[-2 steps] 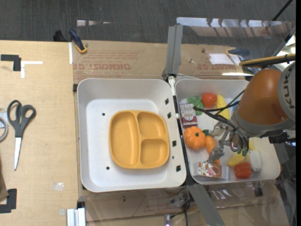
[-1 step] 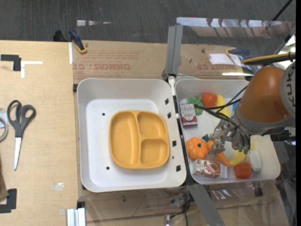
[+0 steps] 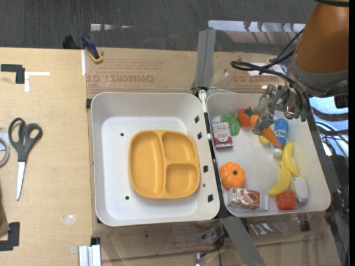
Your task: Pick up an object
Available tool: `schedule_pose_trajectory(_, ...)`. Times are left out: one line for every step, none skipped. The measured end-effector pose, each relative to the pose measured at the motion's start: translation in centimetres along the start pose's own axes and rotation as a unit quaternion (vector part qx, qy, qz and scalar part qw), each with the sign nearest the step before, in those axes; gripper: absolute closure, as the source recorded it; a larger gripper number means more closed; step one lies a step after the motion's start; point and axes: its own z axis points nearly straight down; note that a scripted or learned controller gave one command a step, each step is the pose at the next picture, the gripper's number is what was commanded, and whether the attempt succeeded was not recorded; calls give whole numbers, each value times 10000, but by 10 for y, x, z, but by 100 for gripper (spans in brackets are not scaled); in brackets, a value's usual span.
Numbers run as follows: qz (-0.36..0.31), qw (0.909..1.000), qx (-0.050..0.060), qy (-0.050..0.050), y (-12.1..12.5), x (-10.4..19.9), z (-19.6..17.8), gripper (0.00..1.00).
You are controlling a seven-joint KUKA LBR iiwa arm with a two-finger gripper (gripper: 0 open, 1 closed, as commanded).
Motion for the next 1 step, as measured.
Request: schedule_pose_trajectory(838, 9965, 3, -1, 19, -32, -29, 100)
